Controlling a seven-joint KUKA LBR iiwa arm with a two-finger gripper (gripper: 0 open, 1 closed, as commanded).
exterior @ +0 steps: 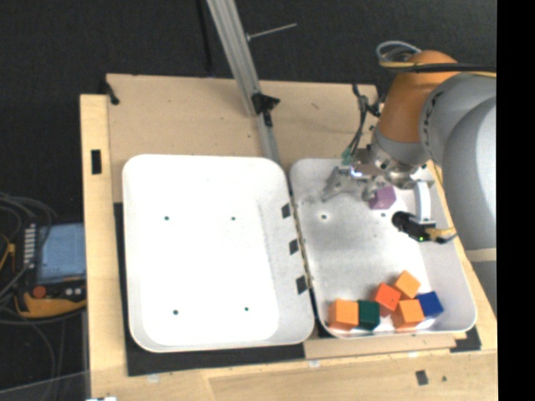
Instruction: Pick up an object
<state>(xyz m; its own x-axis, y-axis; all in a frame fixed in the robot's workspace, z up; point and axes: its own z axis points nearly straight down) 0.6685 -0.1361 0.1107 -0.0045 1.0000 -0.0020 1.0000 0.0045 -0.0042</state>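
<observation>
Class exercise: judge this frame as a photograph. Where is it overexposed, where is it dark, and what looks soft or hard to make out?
Camera view: the left bin is blown out to nearly featureless white; the floor around the bench is almost black; the right bin shows grey shading; the gripper and a purple object beside it look soft, while the coloured blocks read clearly.

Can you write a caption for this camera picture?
Robot gripper hovers near a purple block in the right bin; colorful blocks wait below.

A metal strut (pixel 238 57) was mounted slantwise at twelve o'clock above the bench (pixel 184 115); a blue device (pixel 63 253) with cables was seen at nine o'clock.
</observation>
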